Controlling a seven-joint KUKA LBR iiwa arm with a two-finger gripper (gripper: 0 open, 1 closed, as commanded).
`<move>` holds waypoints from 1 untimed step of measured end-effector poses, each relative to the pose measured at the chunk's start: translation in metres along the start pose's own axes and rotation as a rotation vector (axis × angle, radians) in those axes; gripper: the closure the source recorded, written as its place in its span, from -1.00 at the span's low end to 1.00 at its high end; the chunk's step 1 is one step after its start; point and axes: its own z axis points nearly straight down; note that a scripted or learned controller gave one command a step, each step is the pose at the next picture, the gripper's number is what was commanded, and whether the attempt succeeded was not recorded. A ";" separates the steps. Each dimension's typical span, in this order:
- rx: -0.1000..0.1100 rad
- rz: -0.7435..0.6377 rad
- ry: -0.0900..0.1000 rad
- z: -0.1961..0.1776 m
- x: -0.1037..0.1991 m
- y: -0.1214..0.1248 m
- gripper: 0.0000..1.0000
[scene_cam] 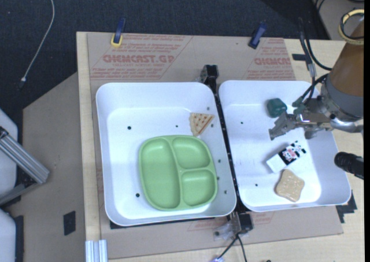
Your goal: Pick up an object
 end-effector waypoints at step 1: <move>-0.010 -0.003 -0.001 -0.005 0.000 0.002 -1.00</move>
